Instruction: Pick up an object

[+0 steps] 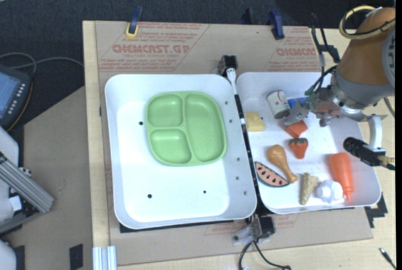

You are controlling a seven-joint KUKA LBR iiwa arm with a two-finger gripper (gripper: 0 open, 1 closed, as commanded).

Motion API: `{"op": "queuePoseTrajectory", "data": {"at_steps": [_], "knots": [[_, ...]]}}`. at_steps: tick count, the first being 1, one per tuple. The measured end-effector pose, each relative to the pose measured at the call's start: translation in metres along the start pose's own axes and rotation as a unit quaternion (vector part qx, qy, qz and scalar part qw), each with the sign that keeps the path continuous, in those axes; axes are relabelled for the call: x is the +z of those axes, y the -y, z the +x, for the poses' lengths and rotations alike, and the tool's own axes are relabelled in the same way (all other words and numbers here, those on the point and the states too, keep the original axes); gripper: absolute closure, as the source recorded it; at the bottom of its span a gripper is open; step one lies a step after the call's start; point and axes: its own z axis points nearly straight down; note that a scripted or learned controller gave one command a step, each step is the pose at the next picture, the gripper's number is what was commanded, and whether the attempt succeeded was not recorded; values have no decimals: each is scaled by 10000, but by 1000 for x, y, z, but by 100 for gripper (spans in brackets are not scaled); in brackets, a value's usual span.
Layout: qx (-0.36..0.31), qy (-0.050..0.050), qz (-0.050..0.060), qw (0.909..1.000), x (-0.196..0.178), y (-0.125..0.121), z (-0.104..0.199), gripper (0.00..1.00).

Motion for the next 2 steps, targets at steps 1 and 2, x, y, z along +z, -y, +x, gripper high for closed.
{"op": "queuePoseTrajectory", "data": {"at_steps": [1,2], "knots": [[0,-4,8,10000,54,1,1,0],[4,9,-31,10000,39,-1,0,100]]}}
